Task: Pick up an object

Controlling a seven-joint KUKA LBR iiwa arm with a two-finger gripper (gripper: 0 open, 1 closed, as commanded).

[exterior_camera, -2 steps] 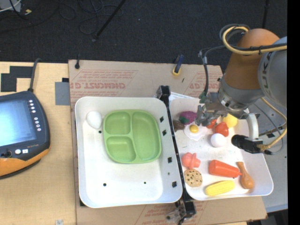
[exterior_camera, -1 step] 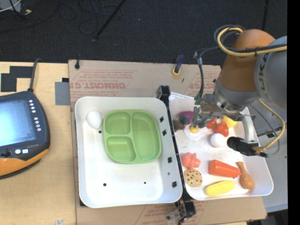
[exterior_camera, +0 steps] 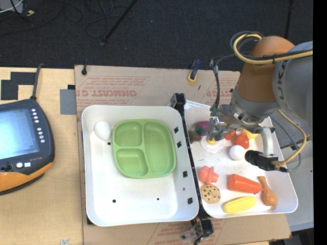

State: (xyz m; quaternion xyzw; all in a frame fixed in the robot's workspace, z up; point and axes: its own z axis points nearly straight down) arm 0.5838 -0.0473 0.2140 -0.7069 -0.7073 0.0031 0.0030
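Gripper [exterior_camera: 214, 135] over right bin; carrot [exterior_camera: 244, 183] lies pointing right

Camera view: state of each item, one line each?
Two-finger gripper: low in right bin, over fried-egg toy; finger state unclear.
Green divided plastic plate: flat in left white bin.
White egg: loose, left of plate.
Orange carrot toy: lying flat.
Yellow corn cob toy: lying flat.
Handheld pendant: screen lit.
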